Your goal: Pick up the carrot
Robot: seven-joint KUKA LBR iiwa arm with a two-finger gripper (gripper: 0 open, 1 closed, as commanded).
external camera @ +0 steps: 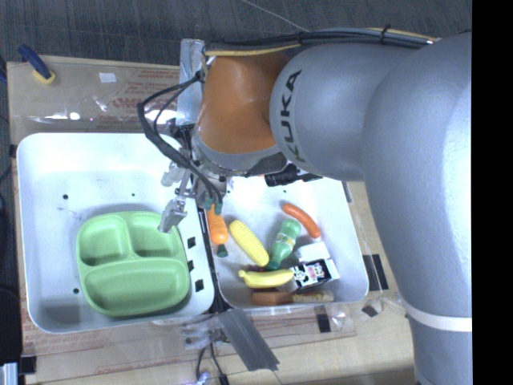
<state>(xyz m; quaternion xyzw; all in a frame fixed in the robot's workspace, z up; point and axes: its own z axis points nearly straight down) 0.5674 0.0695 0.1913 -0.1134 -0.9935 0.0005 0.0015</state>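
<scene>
The carrot (pixel 217 228) is orange with a green stub at its near end. It lies along the left wall of the right bin (pixel 346 223), beside the divider between the bins. My gripper (pixel 192 208) hangs under the orange wrist band, straddling that divider. Its fingers stand apart: one fingertip (pixel 171 216) is over the far right corner of the green plate, the other sits just above the carrot's far end. The gripper is open, and nothing lies between the fingers.
A green divided plate (pixel 104 283) lies in the left bin (pixel 40 183). The right bin also holds a corn cob (pixel 248 242), a green bottle (pixel 284 241), an orange-red sausage (pixel 300 219), a banana (pixel 267 278) and a black-and-white carton (pixel 313 270). The arm's bulk covers the right side.
</scene>
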